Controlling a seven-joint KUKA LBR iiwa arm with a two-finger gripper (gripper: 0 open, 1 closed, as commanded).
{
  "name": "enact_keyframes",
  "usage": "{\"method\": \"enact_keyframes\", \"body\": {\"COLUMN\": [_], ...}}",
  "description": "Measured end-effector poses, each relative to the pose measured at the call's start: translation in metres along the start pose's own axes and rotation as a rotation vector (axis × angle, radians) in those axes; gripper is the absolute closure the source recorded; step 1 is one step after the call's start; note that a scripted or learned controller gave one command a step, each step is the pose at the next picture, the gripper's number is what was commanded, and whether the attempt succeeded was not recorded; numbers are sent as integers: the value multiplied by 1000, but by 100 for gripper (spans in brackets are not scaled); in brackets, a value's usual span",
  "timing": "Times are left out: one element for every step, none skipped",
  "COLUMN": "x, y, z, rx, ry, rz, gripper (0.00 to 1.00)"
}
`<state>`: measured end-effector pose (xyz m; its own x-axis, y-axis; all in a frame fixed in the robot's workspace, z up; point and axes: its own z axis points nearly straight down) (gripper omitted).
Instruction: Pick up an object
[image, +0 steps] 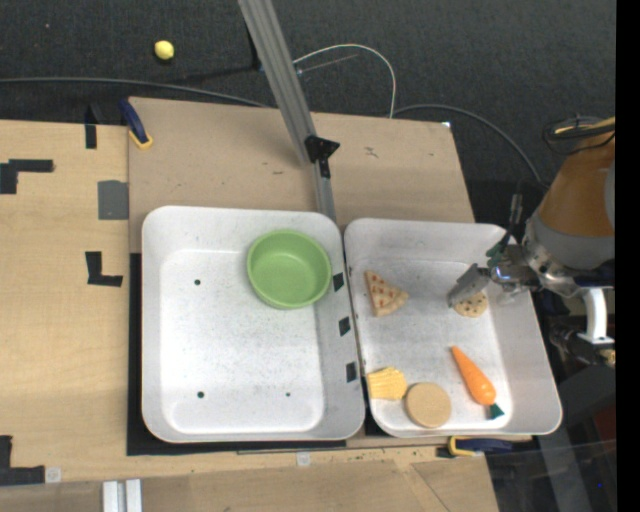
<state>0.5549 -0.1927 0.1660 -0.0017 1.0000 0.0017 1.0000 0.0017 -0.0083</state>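
Green bowl (289, 268): upright in the far part of the left bin (160, 300), close to the wall shared with the other bin; well apart from the tool, not the target in reach.
Toast-coloured wedge (384, 294): flat in the right bin (430, 245), near its left wall; free on all sides.
Yellow piece (386, 383): near front corner of the right bin, just beside the round tan disc (428, 405), perhaps touching it; awkward to take singly.
Small biscuit (470, 305): flat on the bin floor, right of centre, directly under the tool tip; likeliest thing to pick.
Gripper (466, 294): low over the biscuit, apparently touching or just above its upper edge; opening cannot be told from this angle, and nothing seen held in it.
Step in hand: judged as the final descent and closing on the biscuit.
Doing it well: centre over the biscuit rather than its edge, go down to the bin floor, close across the narrow width, then lift straight up.
Risk: thin, flat piece, likely to slip or be pushed aside by an off-centre contact.
Orange carrot (472, 375): lying at a slant nearer the front, apart from the biscuit; no obstacle to the lift.
Arm (575, 215): entering over the right bin's right rim; clear room above for a vertical rise.
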Motion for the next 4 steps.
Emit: {"method": "enact_keyframes", "body": {"x": [-1,-1,3,-2], "y": [1,2,12,12], "z": [44,32,-25,-88], "rx": [-2,-5,-12,-14], "ry": [-1,-2,-3,-4], "rz": [0,-1,0,0], "gripper": [0,100,100,100]}}
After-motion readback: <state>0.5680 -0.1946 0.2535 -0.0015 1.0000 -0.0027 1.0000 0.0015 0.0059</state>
